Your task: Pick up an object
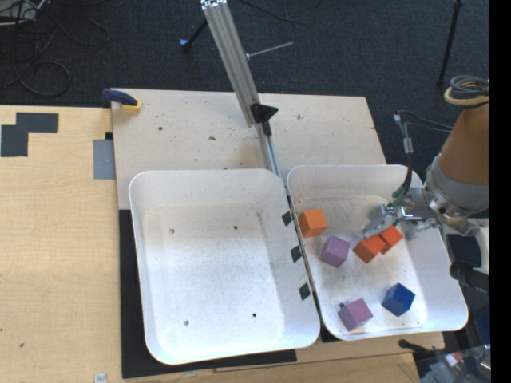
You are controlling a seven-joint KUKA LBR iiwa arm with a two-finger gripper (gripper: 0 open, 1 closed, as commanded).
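The right bin [447, 309] holds several blocks. An orange cube [313, 222] lies near its left wall, with a purple cube [334, 250] just below it. A red-orange block [377, 244] sits mid-bin. A blue cube [398, 299] and a second purple cube [354, 313] lie near the front. My gripper [389, 219] reaches in from the right and hangs right at the upper right end of the red-orange block, partly overlapping it. I cannot make out whether it touches the block.
The left bin [160, 206] stands beside the right one, with black clips along the shared wall [294, 254]. A slanted metal bar [235, 62] rises behind the bins. The arm's grey and orange body [467, 162] covers the right bin's far right corner.
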